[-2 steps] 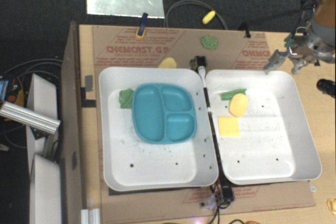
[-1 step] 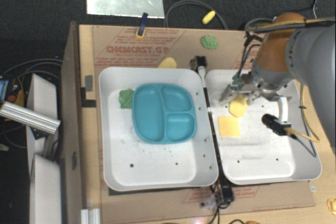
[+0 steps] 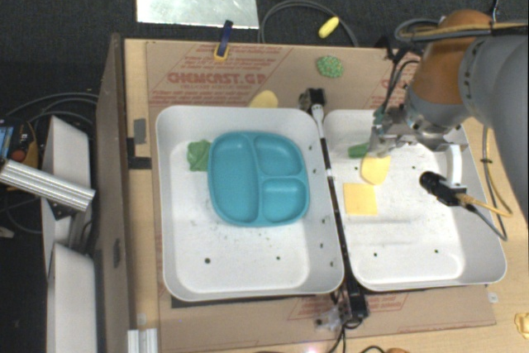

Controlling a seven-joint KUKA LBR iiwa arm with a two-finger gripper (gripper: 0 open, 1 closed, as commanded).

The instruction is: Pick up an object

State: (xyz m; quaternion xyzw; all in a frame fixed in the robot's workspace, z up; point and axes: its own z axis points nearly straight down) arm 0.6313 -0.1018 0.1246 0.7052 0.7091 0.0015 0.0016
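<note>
The grey arm with an orange band above the wrist [image 3: 489,78] reaches in from the view's right. Its two-finger gripper [image 3: 382,141] is low over the far left corner of the right shallow white bin [image 3: 430,264]. From this slant I cannot tell whether the gripper is apart or together.

The left shallow white bin [image 3: 240,273] lies across the divider, on the view's left of the gripper. In it sits a blue plastic tray with three compartments [image 3: 256,178], well apart from the gripper.

A flat yellow square piece [image 3: 359,199] lies near the gripper, toward the bin's near side. A rounded yellow piece [image 3: 374,170] lies just below the gripper, perhaps touching it. A small green scrap [image 3: 357,150] sits just beside the gripper on the view's left. A green leafy piece [image 3: 197,155] touches the tray's left edge, far from the gripper.
</note>
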